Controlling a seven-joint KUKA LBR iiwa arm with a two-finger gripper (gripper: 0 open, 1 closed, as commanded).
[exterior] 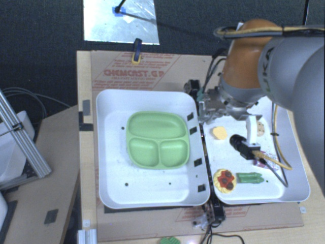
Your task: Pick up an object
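Over the right bin (302,189), hard by the wall it shares with the left bin (111,136), the tool (207,114) hangs with no object seen in it — we judge this the approach, nothing picked yet. Just beside it lies a yellow piece (219,132), with a round red-and-yellow toy (225,180) and a green toy (249,177) nearer the front, so the next move calls for centring over one and descending. Whether the tool is spread or pressed together we cannot tell — the wrist hides it, and a pale speckled thing (260,128) is half covered.
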